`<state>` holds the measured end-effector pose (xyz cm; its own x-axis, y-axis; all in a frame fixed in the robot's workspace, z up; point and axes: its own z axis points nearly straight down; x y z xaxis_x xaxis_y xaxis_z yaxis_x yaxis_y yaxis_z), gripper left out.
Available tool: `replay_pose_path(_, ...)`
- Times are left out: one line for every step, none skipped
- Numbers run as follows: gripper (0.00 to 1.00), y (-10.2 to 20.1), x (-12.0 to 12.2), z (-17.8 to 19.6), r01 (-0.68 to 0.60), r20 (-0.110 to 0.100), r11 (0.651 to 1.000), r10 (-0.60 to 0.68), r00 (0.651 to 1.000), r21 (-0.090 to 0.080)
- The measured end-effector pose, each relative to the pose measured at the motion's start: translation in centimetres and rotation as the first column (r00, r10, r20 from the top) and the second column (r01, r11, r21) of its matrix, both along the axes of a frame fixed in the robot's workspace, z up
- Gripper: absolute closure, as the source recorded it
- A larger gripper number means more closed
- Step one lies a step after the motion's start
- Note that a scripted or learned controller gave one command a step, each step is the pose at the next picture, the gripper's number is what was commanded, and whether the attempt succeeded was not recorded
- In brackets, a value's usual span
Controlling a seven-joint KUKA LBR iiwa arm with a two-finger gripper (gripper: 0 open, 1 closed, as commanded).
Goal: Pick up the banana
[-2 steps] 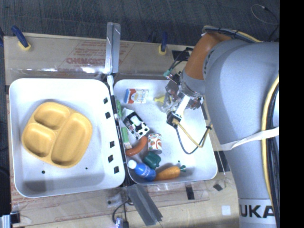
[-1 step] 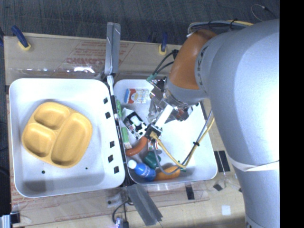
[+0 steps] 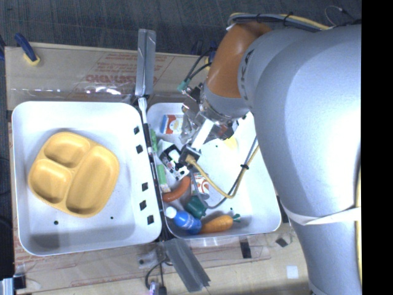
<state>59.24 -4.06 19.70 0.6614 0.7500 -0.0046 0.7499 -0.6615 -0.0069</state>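
Note:
The gripper (image 3: 176,158) reaches down into the left part of the right bin (image 3: 261,195), low over the clutter by the bin's left wall. A small pale yellow patch (image 3: 229,143) shows just below the wrist, mostly hidden by the arm; I cannot tell whether it is the banana. Right below the gripper lies a brown sausage (image 3: 177,189). No item is seen held by the gripper.
Along the right bin's front lie an orange carrot (image 3: 216,224), a blue bottle (image 3: 184,221) and a dark green item (image 3: 196,206). A printed box (image 3: 172,125) sits at the back. The left bin (image 3: 116,128) bears a yellow compartment plate (image 3: 73,172). The arm covers the bin's right.

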Motion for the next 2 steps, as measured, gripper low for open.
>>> replay_pose_path(0.0, 0.0, 0.0, 0.0, 0.001, 0.0, 1.0, -0.001, 1.0, 0.0)
replay_pose_path(0.0, -5.2, 3.3, -8.2, -0.093, -0.002, 0.996, 0.093, 0.996, 0.002)
